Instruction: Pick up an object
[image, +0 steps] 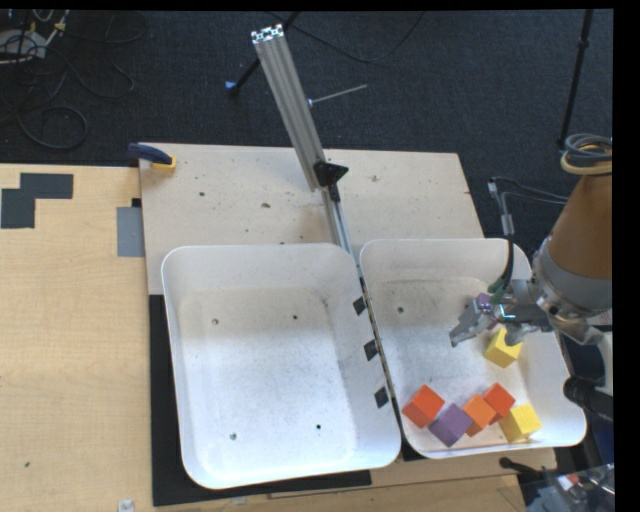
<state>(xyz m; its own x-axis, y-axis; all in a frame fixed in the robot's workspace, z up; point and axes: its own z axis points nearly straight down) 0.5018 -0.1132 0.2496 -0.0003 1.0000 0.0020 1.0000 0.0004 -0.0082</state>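
The fingers (478, 322) are hanging apart, holding nothing, with a yellow block (502, 347) lying just beside them; they are needing to straddle it squarely before closing.

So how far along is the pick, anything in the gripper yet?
Done: the gripper is down in the right bin, beside a yellow block. In hand: no block visibly held. Left: grasp and lift one; five more blocks lie near the front edge.
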